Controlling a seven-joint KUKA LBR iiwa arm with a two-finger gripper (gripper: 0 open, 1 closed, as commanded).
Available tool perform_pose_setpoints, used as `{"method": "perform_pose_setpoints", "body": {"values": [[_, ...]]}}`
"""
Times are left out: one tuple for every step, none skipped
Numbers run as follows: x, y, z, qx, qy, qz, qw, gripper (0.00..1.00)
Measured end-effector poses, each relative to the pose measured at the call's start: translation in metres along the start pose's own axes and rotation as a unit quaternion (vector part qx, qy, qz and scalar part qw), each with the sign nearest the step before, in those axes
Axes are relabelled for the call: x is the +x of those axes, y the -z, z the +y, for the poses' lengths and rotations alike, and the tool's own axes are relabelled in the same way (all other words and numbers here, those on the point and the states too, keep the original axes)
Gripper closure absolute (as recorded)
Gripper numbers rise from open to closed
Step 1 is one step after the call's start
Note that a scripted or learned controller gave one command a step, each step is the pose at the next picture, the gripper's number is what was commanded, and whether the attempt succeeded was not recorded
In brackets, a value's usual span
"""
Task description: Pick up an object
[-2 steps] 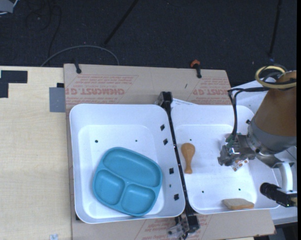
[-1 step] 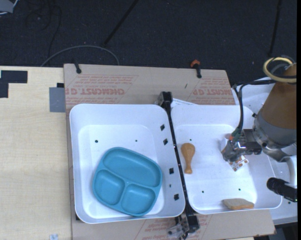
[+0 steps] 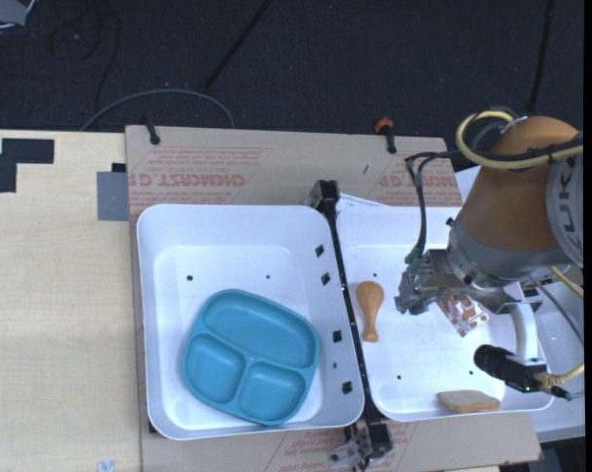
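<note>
In the right bin point(image 3: 394, 382) lie a tan drumstick-shaped toy point(image 3: 370, 309), a red and white wrapped packet point(image 3: 466, 313) and a tan bread-like slice point(image 3: 468, 400). My gripper point(image 3: 414, 291) hangs low over the middle of this bin, between the drumstick toy on its left and the packet on its right. It sits close beside the packet, and I see nothing held in it. The grey arm with its orange part point(image 3: 517, 200) hides the bin's right rear area.
A blue divided plate point(image 3: 250, 356) lies in the left bin point(image 3: 168, 264). A black divider point(image 3: 340, 303) runs between the two bins. A black-tipped cable fitting point(image 3: 507, 367) hangs off the arm over the right bin's front right.
</note>
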State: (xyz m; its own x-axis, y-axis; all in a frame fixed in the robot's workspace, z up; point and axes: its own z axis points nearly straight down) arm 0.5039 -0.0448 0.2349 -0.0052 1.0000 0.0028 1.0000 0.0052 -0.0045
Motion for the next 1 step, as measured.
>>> {"method": "perform_pose_setpoints", "body": {"values": [[0.0481,-0.0097,0.0187,0.0,-0.001,-0.001,1.0,1.0]]}}
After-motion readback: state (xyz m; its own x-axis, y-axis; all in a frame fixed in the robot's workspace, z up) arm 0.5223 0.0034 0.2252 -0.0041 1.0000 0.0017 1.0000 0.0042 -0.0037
